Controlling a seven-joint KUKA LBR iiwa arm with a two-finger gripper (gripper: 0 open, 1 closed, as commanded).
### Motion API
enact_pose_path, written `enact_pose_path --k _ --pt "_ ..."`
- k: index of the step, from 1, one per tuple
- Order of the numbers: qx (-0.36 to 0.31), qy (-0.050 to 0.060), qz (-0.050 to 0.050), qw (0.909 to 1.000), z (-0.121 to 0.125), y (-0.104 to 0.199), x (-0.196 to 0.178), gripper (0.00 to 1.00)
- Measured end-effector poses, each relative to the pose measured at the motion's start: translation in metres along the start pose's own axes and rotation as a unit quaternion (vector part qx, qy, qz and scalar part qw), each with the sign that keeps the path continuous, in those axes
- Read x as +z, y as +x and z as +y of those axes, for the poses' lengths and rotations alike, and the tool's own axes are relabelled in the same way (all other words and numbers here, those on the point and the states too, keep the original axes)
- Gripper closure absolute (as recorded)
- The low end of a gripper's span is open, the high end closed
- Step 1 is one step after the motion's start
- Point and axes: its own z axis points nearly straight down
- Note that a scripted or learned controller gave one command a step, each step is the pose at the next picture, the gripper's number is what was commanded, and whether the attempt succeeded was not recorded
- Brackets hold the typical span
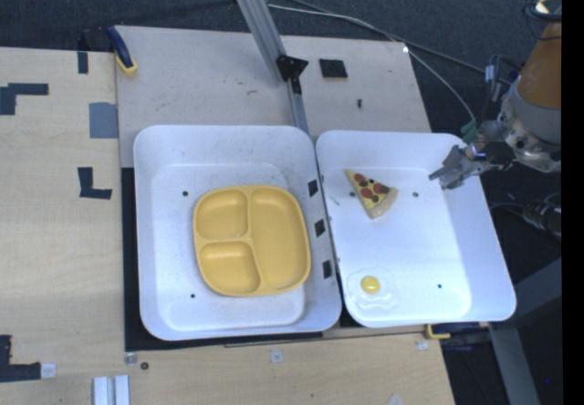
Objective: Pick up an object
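Over the right bin's (pixel 474 239) far edge the hand (pixel 453 168) hovers, whether clenched or released I cannot tell, well apart from the flat pizza slice (pixel 370 192), which I reckon could slip any shallow pinch.

Pizza slice: small triangular toy wedge (pixel 370 193), tan crust with red and dark toppings, lying flat in the right white bin (pixel 474 239), in its upper left part, tip pointing down-right.
Fried egg: flat white toy egg with round yellow yolk (pixel 371 289), lying near the same bin's lower left corner.
Divided plate: yellow three-compartment plastic plate (pixel 251 239), upright, centred in the left white bin (pixel 164 212).
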Motion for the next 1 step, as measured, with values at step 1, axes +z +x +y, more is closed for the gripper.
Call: enact_pose_path --k 1 --pt "0.000 0.001 0.000 1.0000 0.0033 0.0523 -0.0027 1.00"
